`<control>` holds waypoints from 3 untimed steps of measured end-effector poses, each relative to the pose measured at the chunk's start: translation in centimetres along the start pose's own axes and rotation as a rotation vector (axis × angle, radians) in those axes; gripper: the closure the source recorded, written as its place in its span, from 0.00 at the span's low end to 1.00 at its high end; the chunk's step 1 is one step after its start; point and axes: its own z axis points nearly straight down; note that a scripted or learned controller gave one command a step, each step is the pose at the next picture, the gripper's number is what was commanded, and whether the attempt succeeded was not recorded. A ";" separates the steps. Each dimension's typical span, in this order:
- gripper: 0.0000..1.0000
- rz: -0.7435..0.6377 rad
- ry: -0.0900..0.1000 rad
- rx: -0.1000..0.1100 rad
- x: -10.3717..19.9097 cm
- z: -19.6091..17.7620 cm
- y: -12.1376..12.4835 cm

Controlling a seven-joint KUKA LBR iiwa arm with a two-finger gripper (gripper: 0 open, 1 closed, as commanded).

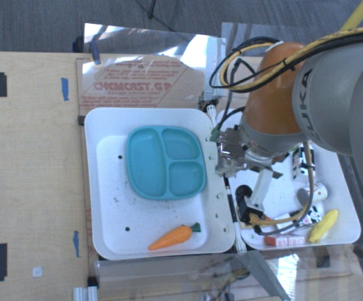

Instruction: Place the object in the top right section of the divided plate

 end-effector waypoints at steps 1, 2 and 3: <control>1.00 0.001 0.000 0.000 0.0 -0.9 0.1; 1.00 -0.005 0.000 -0.004 -4.3 -3.8 1.1; 1.00 0.107 0.000 -0.001 -11.1 0.7 0.1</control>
